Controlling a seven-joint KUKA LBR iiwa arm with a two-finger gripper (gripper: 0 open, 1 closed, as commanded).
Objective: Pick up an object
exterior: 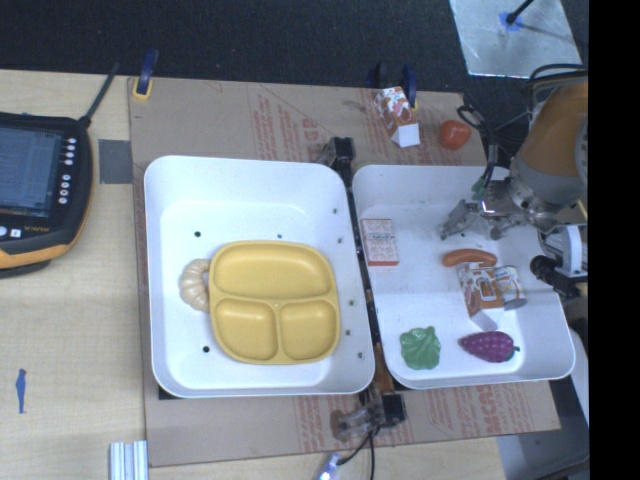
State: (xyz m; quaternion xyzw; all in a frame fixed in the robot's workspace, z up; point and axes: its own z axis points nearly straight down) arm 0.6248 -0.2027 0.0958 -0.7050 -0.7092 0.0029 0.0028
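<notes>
Camera view looks down on the gripper (470, 223) hanging over the upper part of the right bin (400, 193), its fingers (452, 228) spread apart with nothing between them. Just below it lies a sausage (469, 258), with a small carton (489, 289) beneath that. A purple grape bunch (488, 346), a green leafy piece (421, 348) and a small red-and-white packet (379, 242) also lie there. A yellow divided tray (271, 300) fills the left bin (180, 198)

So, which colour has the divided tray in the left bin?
Yellow; the divided tray shows in the camera view.
</notes>
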